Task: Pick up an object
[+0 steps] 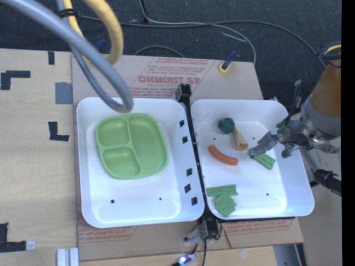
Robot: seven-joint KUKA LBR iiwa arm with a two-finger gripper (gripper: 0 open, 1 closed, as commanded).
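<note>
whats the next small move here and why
Probably lower the gripper onto the green block just below it in the right bin. The gripper hovers at that block, nothing shows between its fingers, and the hot dog lies farther left.

I see two white bins point(89, 165), a light green plate point(132, 146), an orange sausage point(223, 155), a dark green ball point(226, 125), a tan cone point(239, 140), green sticks point(264, 160), brown cardboard with red letters point(169, 76)
</note>
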